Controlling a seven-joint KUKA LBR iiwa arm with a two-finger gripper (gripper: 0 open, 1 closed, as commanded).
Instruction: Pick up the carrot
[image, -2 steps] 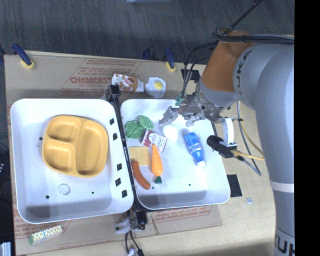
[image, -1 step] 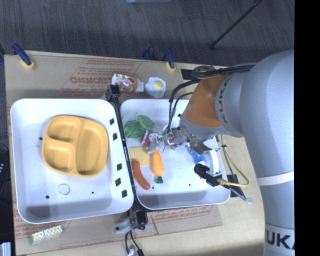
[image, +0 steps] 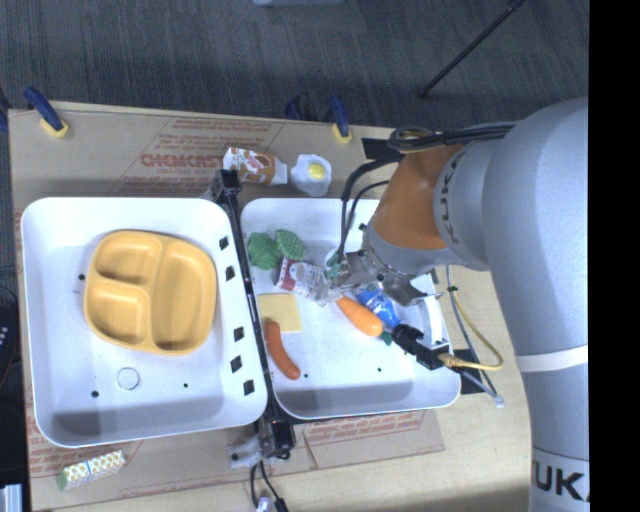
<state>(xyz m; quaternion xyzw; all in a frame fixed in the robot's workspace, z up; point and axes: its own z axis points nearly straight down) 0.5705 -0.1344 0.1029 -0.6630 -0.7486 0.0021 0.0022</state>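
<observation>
carrot (image: 359, 316) hemmed by blue item (image: 380, 304), perhaps touching, open floor below

I am reading red "CHEMCAST" print on the cardboard (image: 180, 150) under the bins, and "UK" showing on my arm (image: 555, 483).

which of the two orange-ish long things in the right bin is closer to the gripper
The carrot, the brighter orange one lying right by the gripper. The redder sausage lies farther off, near the bin's left wall.
</observation>
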